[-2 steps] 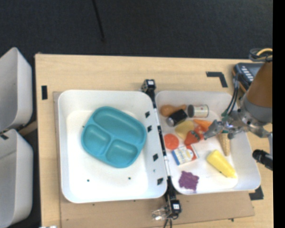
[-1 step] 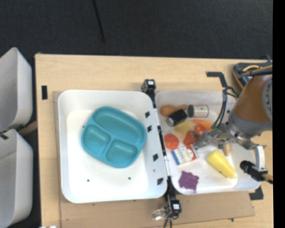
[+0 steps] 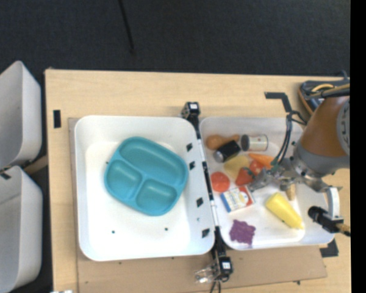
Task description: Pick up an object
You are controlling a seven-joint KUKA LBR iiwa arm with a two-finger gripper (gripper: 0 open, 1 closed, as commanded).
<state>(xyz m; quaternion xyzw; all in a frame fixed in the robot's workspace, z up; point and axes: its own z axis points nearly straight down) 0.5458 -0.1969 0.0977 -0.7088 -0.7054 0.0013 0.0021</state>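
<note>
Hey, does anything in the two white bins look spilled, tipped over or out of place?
Nothing stands out. The teal divided plate lies flat in the left white bin; the small items sit loosely jumbled inside the right white bin.

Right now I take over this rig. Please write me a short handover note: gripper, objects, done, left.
Gripper: low in the right bin, among the small objects; open or shut cannot be told.
Objects: yellow piece, purple piece, red piece, small carton, black cylinder all lie in the right bin. Blue divided plate lies in the left bin.
Done: nothing seen lifted.
Left: grasp and lift one object.
</note>
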